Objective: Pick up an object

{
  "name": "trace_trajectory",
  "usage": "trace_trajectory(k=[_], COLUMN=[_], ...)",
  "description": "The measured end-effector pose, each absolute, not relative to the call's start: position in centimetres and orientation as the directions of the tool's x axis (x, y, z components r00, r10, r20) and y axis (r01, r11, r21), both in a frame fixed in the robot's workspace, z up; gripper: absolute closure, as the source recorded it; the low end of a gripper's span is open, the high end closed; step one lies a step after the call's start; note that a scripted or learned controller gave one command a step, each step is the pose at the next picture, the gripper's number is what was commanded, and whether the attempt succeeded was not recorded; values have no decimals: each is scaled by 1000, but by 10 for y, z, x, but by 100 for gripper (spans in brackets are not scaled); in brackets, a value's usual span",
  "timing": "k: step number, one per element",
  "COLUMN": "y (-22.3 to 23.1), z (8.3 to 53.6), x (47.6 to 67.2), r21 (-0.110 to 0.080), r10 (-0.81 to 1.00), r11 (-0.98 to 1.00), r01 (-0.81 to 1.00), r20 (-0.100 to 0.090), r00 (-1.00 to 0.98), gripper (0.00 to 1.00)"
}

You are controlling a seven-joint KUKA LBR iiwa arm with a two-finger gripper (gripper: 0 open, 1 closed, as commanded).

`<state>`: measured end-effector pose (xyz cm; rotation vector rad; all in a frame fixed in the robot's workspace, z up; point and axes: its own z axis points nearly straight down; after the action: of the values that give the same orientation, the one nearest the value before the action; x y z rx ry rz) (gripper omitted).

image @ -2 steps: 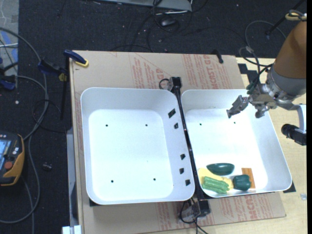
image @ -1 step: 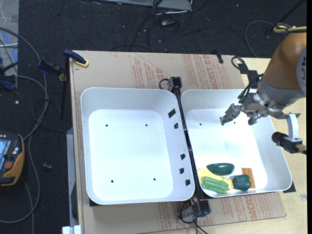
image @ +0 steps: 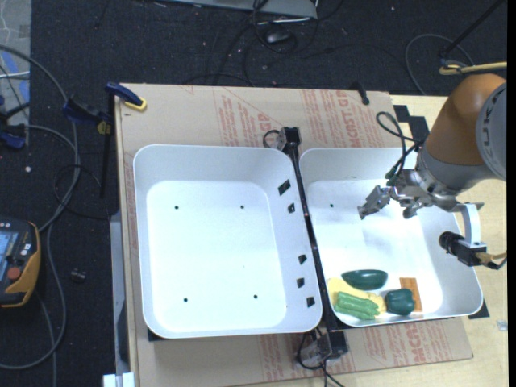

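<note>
My gripper (image: 392,206) hangs over the middle of the right bin (image: 347,176), open, with nothing between its spread fingers. Several small objects lie grouped at the bin's near edge, well in front of the gripper: a dark green oval piece (image: 364,279), a light green ridged piece (image: 355,305) on a yellow scrap (image: 369,296), a teal block (image: 399,301) and a small orange-brown block (image: 410,285). The gripper touches none of them.
The left bin (image: 161,168) stands beside the right one, with a black divider rail (image: 305,232) between them. Both rest on a cardboard sheet (image: 242,111). Cables and a yellow-handled clamp (image: 125,97) lie around the bench edge.
</note>
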<state>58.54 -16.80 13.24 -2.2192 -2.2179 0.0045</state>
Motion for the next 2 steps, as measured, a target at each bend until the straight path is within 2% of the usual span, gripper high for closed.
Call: trace_trajectory(k=[1, 2], y=[-168, -168], z=[86, 99], x=[584, 586], r21=[-3, 1], r10=[1000, 1000], r11=[0, 0], r01=[1000, 1000], r20=[1, 0], r00=[0, 0], gripper=[0, 100])
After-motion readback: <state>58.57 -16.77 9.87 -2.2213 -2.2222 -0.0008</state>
